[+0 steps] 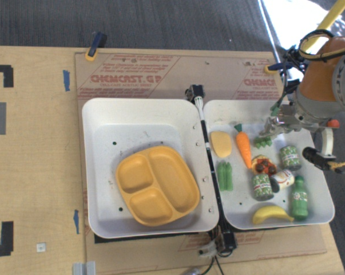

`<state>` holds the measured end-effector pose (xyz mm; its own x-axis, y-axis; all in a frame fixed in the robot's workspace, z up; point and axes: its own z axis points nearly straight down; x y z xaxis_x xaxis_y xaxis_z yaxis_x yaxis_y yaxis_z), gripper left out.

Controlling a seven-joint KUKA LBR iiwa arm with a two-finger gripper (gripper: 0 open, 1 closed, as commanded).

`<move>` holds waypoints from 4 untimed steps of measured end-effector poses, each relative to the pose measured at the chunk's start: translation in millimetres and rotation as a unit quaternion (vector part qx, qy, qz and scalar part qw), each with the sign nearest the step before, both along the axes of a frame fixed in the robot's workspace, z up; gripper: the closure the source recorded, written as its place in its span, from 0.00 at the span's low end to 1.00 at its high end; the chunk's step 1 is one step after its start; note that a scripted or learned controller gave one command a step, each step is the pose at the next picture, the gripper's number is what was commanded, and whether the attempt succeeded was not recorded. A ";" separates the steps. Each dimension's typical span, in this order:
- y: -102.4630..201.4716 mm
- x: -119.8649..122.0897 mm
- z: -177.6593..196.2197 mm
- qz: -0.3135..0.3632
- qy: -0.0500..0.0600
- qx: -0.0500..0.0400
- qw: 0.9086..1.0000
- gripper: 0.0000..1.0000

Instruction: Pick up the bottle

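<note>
Your cardboard-covered bench [40, 153] carries two white bins: the left bin [98, 125] holds a yellow divided tray [156, 185]. In the right bin [321, 211], the green bottle [299, 197] lies beside a banana [272, 214]. The gripper [273, 124] hovers at the far edge.

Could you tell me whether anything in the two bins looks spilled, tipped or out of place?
Nothing looks spilled or broken. The yellow tray sits slightly askew in the left bin. The green bottle lies on its side beside the banana.

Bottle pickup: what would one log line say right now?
hand: over right bin's far edge | bottle: lying in right bin, beside banana, untouched | pickup: not yet done
</note>
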<state>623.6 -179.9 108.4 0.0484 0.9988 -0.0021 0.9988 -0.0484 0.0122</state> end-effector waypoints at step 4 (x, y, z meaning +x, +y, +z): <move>-5.6 -26.9 -19.8 -0.052 0.003 0.002 0.999 0.00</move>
<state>596.7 -185.5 88.6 0.1517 0.9884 0.0020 0.9884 -0.1517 0.0061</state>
